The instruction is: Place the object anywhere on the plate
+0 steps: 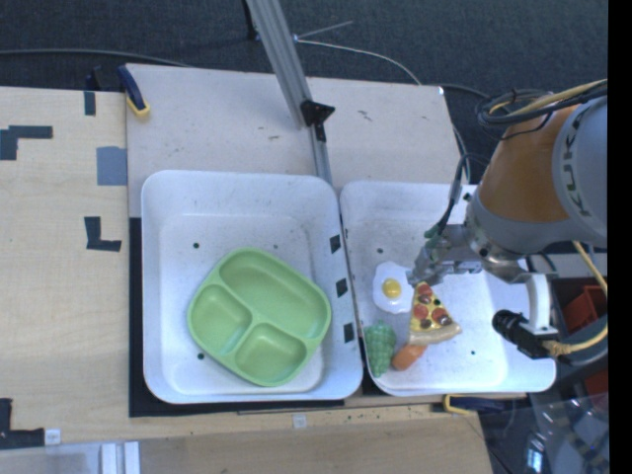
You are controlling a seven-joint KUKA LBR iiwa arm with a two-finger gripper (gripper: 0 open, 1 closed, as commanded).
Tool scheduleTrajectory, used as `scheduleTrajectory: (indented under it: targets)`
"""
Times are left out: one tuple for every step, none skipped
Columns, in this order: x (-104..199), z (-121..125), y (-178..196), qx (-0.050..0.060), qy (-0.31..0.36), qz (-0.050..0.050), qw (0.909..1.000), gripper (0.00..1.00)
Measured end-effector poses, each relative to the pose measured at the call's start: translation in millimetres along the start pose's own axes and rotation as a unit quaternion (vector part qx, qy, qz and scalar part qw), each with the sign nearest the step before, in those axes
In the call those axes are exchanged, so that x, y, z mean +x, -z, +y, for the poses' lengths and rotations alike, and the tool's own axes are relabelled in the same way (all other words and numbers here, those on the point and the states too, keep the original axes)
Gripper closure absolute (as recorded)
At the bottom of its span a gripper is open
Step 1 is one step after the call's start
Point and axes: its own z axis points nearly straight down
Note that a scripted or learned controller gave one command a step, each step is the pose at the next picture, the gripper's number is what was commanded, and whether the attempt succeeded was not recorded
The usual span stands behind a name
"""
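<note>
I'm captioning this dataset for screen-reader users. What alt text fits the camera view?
A grey and orange robot arm's gripper hangs over the right white bin, just above a toy pizza slice that lies beside a fried egg and a carrot. A green divided plate sits in the left white bin.

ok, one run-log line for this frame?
end effector: above pizza slice, right bin | fried egg, carrot, broccoli: right bin | green plate: left bin, bare
</note>
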Motion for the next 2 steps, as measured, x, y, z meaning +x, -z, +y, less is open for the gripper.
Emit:
scheduleTrajectory:
  targets:
    - [44.4,18.4,11.6,-0.001,0.0,0.0,1.0,1.0]
    - [86.9,42.2,5.8,0.0,0.0,0.0,1.0,1.0]
